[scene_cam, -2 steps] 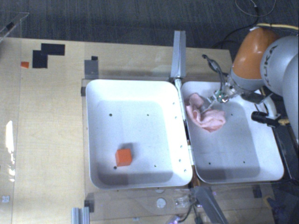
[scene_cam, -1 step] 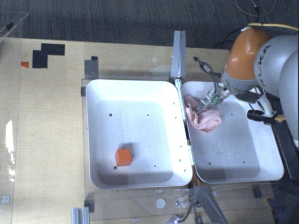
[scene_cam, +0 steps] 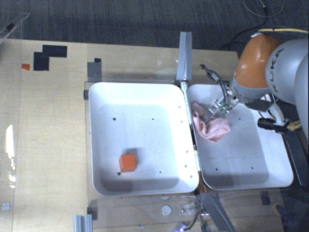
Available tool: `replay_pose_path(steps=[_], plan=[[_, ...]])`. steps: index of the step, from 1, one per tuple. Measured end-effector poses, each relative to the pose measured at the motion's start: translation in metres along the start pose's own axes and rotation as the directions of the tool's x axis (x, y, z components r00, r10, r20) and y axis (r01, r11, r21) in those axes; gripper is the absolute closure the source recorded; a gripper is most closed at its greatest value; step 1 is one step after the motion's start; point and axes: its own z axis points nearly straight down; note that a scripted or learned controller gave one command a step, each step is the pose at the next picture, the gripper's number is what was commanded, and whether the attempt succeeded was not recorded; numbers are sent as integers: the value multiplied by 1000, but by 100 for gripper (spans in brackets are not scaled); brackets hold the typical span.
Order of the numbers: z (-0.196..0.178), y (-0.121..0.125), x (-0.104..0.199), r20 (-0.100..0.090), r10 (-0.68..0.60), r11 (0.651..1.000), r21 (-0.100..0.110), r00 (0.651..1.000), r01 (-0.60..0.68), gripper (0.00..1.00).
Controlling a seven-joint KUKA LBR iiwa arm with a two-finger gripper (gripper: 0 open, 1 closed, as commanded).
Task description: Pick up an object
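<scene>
Right bin (scene_cam: 270, 168): claw (scene_cam: 218, 108) touching pink cloth (scene_cam: 211, 125) at its far edge; finger state indiscernible. Left bin (scene_cam: 145, 100): orange cube (scene_cam: 128, 163), near-left.

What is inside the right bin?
The right bin holds a crumpled pink cloth near its left wall, with the gripper at the cloth's top edge. Anything beneath the cloth is covered.

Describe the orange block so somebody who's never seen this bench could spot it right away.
Find the two white bins side by side and take the left bin, the one away from the arm. The orange block sits alone on its floor, near the front edge. It is small, boxy and bright orange, unlike the soft pink cloth in the other bin.
</scene>
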Motion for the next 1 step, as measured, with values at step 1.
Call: replay_pose_path(steps=[1], plan=[[0,0,3,1,35,999,2,999,-35,0]])
